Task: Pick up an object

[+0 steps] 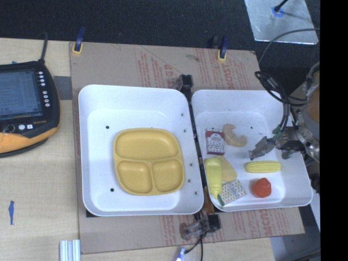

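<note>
Corn cob (262,167) lies just beside tomato (261,187), under the tool (270,145).

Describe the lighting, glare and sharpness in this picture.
Camera view: even overhead light, soft shadows inside the left bin rim; bright glare on the foil-like sheet at top right; the yellow divided tray is fairly sharp, while the pincer over the right bin looks dim and slightly blurred.

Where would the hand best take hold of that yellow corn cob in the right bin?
Probably across the middle of the corn cob, coming from above. It lies flat, long and narrow, left to right, so fingers could close on its long sides. The tomato sits close below.
</note>
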